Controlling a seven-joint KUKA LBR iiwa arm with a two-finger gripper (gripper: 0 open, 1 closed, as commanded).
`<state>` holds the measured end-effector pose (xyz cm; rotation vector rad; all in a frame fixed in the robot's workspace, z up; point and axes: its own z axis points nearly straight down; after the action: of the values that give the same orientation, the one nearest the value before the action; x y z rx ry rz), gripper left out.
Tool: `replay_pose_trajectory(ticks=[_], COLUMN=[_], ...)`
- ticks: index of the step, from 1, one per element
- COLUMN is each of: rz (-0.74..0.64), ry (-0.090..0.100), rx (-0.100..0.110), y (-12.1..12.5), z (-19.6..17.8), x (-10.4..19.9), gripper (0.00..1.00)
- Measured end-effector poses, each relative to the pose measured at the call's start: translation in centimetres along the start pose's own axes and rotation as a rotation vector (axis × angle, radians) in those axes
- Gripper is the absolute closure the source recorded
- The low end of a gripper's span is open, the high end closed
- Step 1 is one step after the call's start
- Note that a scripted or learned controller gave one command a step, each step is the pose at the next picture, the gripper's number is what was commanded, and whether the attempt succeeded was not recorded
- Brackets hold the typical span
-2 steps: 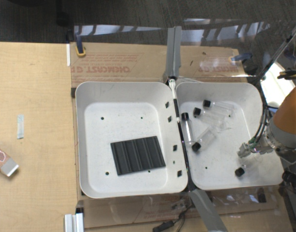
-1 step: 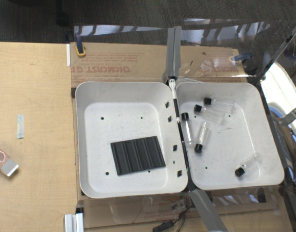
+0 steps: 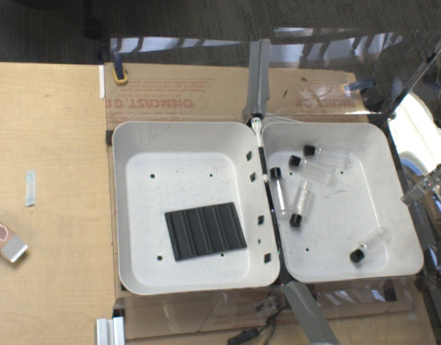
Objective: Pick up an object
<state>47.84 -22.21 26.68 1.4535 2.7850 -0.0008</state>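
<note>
- White bins come first: the left bin and the right bin sit side by side, their rims touching along the middle. Both have raised, rounded walls that would block a low sideways approach.
- Black ribbed slab lies flat on the left bin's floor, slightly turned, with bare floor on all sides. It looks stiff and light. Being broad and low, it probably offers a grip only across an edge, which would be awkward.
- Clear vials with black caps lie scattered in the right bin. One is close against the middle wall, one is just beside it, one is nearer the far wall, and one lies alone near the front right.
- I judge the vials light, rigid, smooth and apt to roll, perhaps brittle. The best hold is across the body near the cap.
- The lone front-right vial has the most open room. The one by the middle wall is the most cramped.
- Grey metal at the right rim I take for the gripper. Whether it is spread or pressed together I cannot tell.
</note>
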Motion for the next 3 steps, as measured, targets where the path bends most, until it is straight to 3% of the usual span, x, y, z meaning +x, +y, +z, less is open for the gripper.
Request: replay_pose_trajectory(ticks=[1,2,3], rz=[-0.088,-0.125,-0.118], ry=[0.0,0.0,0.001], rx=[-0.001,-0.001,0.001], y=[0.9,2.2,5.1], z=[2.6,1.8,4.9], x=[1.3,3.2,7.4], gripper=[1.0,1.0,1.0])
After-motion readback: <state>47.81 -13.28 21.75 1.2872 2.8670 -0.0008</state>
